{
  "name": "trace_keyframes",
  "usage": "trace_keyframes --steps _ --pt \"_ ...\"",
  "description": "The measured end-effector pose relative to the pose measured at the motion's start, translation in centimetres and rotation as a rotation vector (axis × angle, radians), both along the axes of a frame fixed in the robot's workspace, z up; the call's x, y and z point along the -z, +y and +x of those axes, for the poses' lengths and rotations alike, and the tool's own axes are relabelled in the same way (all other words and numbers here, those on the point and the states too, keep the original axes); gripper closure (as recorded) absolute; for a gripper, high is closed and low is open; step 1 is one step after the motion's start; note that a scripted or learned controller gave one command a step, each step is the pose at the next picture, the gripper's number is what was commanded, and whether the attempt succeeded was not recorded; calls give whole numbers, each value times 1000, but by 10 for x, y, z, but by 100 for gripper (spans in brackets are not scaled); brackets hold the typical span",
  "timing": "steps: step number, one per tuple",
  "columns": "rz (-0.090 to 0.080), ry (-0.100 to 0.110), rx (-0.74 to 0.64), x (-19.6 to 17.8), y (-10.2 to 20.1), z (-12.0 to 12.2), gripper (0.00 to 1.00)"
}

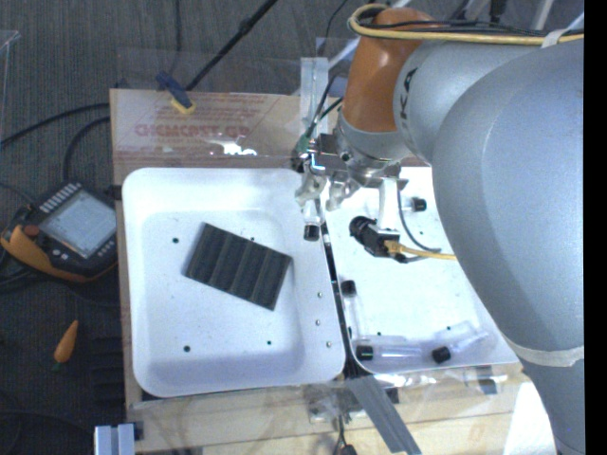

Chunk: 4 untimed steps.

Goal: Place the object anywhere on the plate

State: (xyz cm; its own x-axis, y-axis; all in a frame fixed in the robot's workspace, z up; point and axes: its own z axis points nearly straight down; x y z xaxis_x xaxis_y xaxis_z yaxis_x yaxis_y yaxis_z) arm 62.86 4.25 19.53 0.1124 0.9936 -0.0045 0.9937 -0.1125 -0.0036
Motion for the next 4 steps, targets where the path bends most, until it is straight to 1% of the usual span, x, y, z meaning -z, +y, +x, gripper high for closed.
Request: trace_keyframes --steps 1,2,3,4 --pt "0 0 -61 1 107 5 100" --pt "2 0 -484 -73 184 -20 100" --pt "3 0 -745 -139 182 -70 100" --pt "4 -2 -1332 -234 176 -77 100"
